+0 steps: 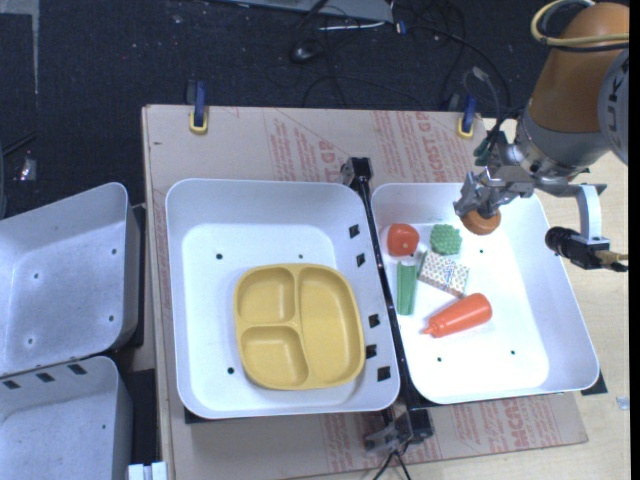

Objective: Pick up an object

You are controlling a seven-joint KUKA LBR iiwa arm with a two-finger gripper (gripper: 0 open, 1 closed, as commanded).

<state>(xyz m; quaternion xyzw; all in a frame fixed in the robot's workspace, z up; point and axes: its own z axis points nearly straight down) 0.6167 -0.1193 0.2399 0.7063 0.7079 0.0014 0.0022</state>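
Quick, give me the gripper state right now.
Gripper: shut on a small orange-brown object, lifted above the right bin.

The place was a robotics lab or test cell rather than a home. A brown cardboard sheet printed with red lettering covered the bench, pinned at its far edge by a blue-and-yellow spring clamp and a second yellow clamp. Two shallow white plastic bins sat side by side on it, joined by black clips. Loose black cables trailed over a dark speckled floor, and spare white bins lay at the left.
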